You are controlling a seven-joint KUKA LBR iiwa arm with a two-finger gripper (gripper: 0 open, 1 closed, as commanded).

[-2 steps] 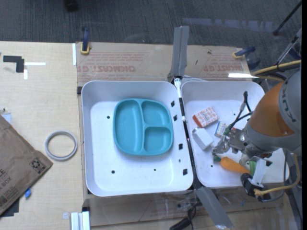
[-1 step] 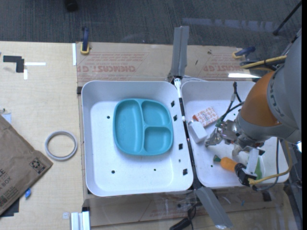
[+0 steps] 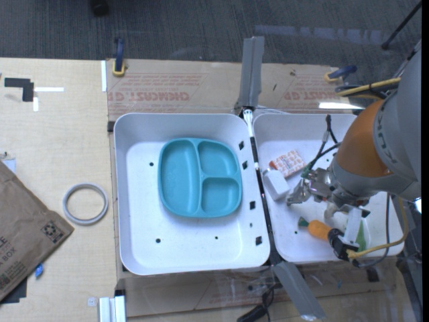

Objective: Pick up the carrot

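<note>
The carrot (image 3: 319, 230) is small and orange with a green tip on its left end, and it lies near the front of the right bin (image 3: 285, 247). My gripper (image 3: 299, 193) hangs over the middle of that bin, just above and to the left of the carrot, close to a white block. The grey arm with its orange band covers the bin's right side. Nothing shows between the gripper and the carrot.
In the right bin lie a white block (image 3: 275, 184), a red and white packet (image 3: 288, 162) and a green piece (image 3: 362, 234) at the right. The left bin (image 3: 134, 180) holds a blue divided plate (image 3: 175, 180). A tape ring (image 3: 85, 202) and a cardboard box (image 3: 20, 237) sit on the bench.
</note>
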